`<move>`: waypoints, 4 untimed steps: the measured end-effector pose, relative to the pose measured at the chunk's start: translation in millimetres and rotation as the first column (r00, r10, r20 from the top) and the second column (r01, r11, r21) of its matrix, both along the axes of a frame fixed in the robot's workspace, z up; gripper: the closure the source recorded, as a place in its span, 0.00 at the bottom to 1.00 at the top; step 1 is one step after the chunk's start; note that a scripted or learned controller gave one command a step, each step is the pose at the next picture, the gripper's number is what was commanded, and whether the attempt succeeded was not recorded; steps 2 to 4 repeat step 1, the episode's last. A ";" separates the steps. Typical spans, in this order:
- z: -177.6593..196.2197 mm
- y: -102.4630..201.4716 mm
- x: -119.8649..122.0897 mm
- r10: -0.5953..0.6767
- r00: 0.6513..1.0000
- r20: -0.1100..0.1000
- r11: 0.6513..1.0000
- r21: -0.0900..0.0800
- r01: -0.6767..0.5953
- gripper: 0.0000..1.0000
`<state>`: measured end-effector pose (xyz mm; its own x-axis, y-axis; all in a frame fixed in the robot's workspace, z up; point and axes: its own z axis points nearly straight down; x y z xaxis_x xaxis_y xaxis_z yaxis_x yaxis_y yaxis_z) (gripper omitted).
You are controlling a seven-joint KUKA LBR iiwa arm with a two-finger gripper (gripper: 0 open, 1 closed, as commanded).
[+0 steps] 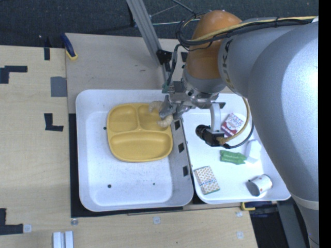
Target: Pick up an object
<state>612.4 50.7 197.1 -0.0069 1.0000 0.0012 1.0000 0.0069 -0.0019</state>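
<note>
My gripper point(168, 111) hangs over the right rim of the left bin point(88, 138), at the upper right corner of a yellow divided plate point(138, 133). A small pale tan object point(164, 120) shows just under the gripper's tip, on the plate's right edge; whether it is gripped is not visible. Another blurred tan patch point(155, 107) lies beside it on the plate's top corner. The plate rests flat in the upper half of the left bin.
The right bin point(232, 192) holds a red and white packet point(233, 123), a green object point(232, 157), a checkered small box point(207, 180) and a grey cup on its side point(258, 185). The arm's bulk covers the right bin's far side.
</note>
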 end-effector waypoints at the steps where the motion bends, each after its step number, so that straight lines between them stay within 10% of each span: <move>1: 23.6 48.7 7.4 -0.001 1.000 0.002 1.000 0.000 0.001 1.00; 4: 23.6 48.7 7.4 -0.001 1.000 0.002 1.000 0.000 0.001 1.00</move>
